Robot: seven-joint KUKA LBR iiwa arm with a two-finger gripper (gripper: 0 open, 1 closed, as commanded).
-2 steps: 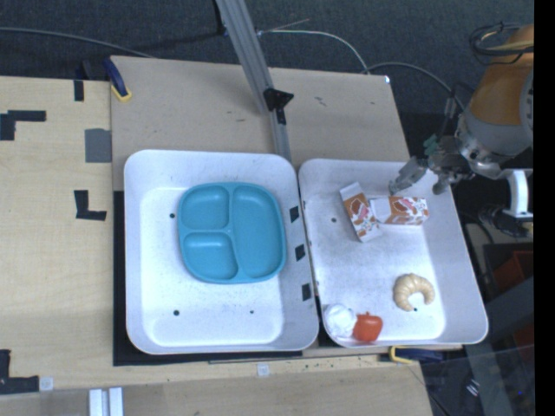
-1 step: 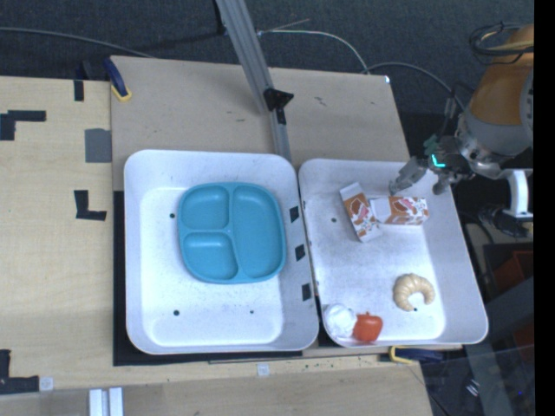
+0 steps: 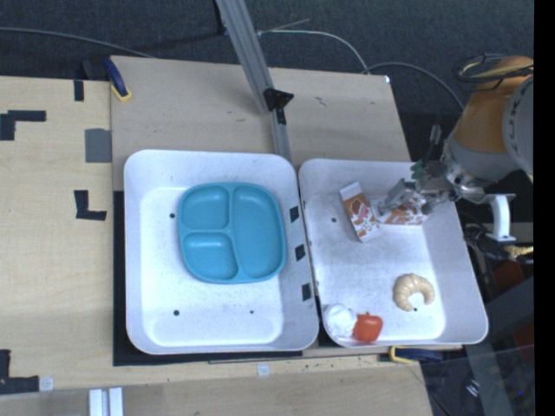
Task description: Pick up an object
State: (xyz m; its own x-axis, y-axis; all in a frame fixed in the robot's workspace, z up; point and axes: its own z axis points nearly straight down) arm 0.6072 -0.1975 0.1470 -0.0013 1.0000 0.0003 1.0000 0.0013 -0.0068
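My gripper (image 3: 408,199) reaches in from the right and sits low over the upper part of the right bin (image 3: 451,319). A small red-and-white packet (image 3: 405,216) lies right under its tip, touching or nearly so. A second orange-and-white packet (image 3: 359,211) lies just left of it. A tan croissant (image 3: 414,290) rests lower in the same bin. A red tomato-like piece (image 3: 368,327) and a white lump (image 3: 341,320) sit at the bin's front left corner.
The left bin (image 3: 143,258) holds a blue divided plate (image 3: 232,232). A grey metal pole (image 3: 247,46) slants across the bench behind the bins. Cables run over the dark floor at the back.
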